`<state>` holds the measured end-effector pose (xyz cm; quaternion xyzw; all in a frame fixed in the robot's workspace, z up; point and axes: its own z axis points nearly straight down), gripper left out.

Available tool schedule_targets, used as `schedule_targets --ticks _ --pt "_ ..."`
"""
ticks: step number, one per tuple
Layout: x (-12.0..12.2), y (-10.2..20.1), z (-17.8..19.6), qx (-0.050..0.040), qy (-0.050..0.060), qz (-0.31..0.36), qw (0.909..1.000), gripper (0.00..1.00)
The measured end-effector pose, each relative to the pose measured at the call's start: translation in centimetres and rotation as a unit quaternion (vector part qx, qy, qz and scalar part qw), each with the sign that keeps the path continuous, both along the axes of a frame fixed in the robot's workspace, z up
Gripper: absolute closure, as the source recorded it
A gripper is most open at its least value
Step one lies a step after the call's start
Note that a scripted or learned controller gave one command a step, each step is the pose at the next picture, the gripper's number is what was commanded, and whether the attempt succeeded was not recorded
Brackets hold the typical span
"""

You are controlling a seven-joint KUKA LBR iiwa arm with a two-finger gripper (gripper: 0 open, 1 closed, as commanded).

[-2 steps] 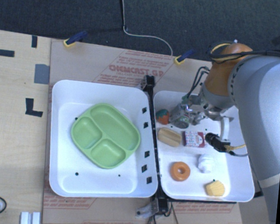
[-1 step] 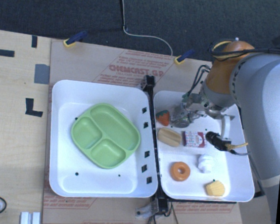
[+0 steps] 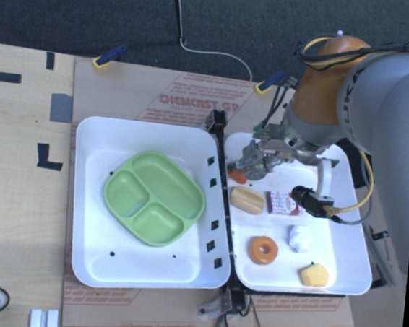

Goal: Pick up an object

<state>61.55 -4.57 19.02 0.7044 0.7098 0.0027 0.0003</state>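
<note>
My gripper (image 3: 251,164) hangs low over the far left part of the right bin (image 3: 353,204), under the grey arm with its orange band. Just below its tip lies a small red-orange piece (image 3: 236,175), partly hidden by the gripper. Close by in the same bin lie a tan bread roll (image 3: 247,200), a small red-and-white packet (image 3: 283,203), an orange doughnut (image 3: 262,250), a white lump (image 3: 299,238) and a yellow block (image 3: 314,275). I see nothing held between the fingers.
The left bin (image 3: 86,255) holds a green divided plate (image 3: 154,197). A black divider with clips runs between the bins (image 3: 218,204). Cables hang from the arm over the right bin's far right side (image 3: 345,210). Cardboard lies under both bins.
</note>
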Motion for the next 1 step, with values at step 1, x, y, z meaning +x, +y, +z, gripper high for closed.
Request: schedule_targets --ticks 1 --pt "0.79 7.3 3.63 -0.0004 0.001 0.001 1.0 1.0"
